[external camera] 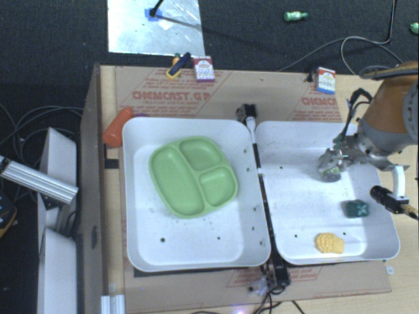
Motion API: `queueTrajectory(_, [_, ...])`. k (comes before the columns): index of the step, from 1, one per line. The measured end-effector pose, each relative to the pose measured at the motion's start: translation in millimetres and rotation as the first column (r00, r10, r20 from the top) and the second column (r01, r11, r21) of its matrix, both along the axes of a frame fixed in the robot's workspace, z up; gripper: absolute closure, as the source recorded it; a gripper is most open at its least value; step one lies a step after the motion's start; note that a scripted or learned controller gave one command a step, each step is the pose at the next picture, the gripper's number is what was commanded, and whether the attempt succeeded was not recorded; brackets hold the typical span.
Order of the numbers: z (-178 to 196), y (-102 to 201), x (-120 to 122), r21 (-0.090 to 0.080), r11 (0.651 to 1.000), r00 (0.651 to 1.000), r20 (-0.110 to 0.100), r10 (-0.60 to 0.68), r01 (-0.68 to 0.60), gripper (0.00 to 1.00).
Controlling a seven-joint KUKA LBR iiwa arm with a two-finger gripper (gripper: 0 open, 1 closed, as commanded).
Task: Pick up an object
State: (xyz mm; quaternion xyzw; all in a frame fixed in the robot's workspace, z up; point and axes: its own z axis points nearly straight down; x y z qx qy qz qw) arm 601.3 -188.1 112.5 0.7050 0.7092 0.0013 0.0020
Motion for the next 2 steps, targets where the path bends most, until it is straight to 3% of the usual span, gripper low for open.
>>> queueTrajectory(1, [45, 19, 18, 0.000, 1.000, 1.000, 0.000, -0.001, 0.001, 1.00])
queueTrajectory(2, [77, 77, 21, 0.002, 1.000, 1.000, -0.001, -0.001, 0.001, 1.00])
